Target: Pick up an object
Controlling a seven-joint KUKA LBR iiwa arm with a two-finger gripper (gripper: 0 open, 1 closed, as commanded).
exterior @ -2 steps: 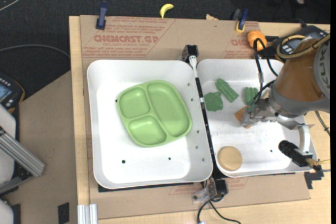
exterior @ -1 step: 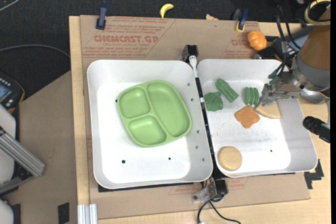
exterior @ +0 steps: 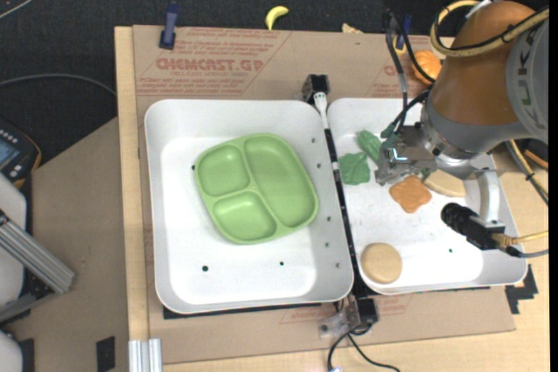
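Note:
The right bin holds a green leafy piece, a second green piece just behind it, an orange chunk and a round tan bun near the front wall. My gripper hangs low over the bin's middle, between the green pieces and the orange chunk, close to both. Nothing visibly sits between its fingers. The arm's orange band and grey wrist cover the bin's right rear part, and a pale flat disc pokes out from under the wrist.
The left bin holds a green divided plate. On the cardboard behind the bins lie a small yellow banana, a blue clip and an orange object. Cables run past the right bin's rear.

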